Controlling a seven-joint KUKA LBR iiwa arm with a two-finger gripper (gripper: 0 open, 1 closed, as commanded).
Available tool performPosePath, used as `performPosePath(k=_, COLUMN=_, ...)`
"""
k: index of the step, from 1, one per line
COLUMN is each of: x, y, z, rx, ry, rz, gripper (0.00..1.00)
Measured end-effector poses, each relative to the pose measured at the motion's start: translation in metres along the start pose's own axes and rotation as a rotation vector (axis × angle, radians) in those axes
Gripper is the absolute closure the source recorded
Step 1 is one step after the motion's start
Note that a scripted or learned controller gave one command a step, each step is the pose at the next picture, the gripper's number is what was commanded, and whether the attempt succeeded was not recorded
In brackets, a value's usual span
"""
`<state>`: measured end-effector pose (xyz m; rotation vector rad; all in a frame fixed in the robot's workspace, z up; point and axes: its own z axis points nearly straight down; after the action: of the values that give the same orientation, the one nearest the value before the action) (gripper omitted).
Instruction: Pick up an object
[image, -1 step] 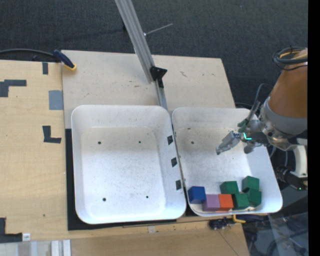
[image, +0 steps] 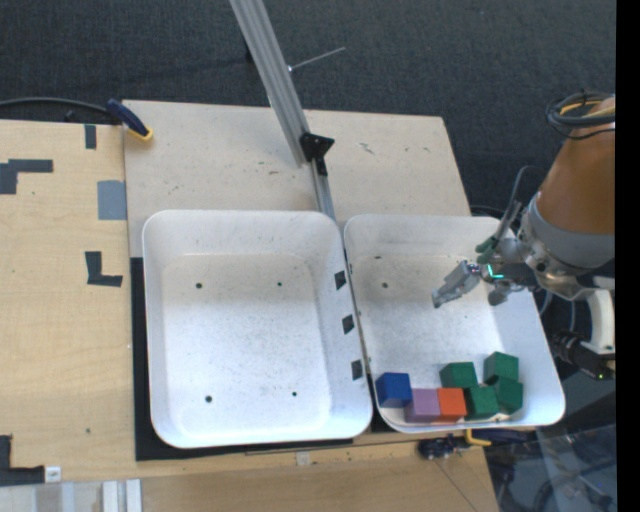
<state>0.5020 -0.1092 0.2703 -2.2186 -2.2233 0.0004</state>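
In the right bin (image: 400, 250), several small blocks lie bunched along the near edge: a blue block (image: 394, 388), a purple block (image: 426, 403), an orange block (image: 452, 402) and several green blocks (image: 480, 385). My gripper (image: 468, 291) hangs over the middle right of this bin, well behind the blocks and apart from them. It is open with nothing between its fingers. The orange-banded wrist (image: 585, 190) reaches in from the right.
The left bin (image: 240, 330) sits beside the right one, sharing a raised middle rim. A slanted metal rail (image: 285, 90) runs down from the top to the bins' junction. A blue and yellow clamp (image: 130, 118) lies at the bench's far left corner.
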Motion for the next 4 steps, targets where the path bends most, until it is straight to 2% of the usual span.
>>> performPosePath(k=2, x=-0.005, y=-0.004, z=0.090, rx=0.006, ry=0.000, rz=0.003, gripper=0.00)
performPosePath(k=3, x=-0.002, y=-0.012, z=0.152, rx=0.008, ry=0.001, rz=0.002, gripper=0.00)
performPosePath(k=4, x=-0.002, y=-0.010, z=0.139, rx=0.004, ry=0.001, rz=0.000, gripper=1.00)
